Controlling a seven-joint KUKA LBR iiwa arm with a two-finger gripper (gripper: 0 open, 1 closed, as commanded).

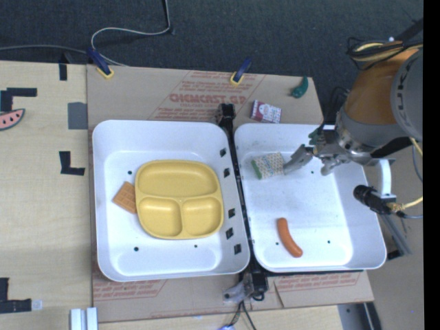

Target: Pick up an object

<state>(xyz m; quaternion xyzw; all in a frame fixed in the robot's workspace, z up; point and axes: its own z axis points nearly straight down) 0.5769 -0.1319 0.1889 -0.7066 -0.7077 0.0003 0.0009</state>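
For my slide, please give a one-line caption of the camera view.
Tool beside a green-and-white packet in the right bin; orange sausage lies nearer.

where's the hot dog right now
The hot dog lies in the right bin, toward its near edge, below the green-and-white sponge and apart from the tool.

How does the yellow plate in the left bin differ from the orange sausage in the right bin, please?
The yellow plate is broad, rounded and split into three compartments; the orange sausage is slim, elongated and slightly curved. The plate covers much of the left bin and overlaps a tan cracker; the sausage takes a small patch near the front of the right bin, apart from other items. Both lie flat on a white bin floor, away from the gripper.
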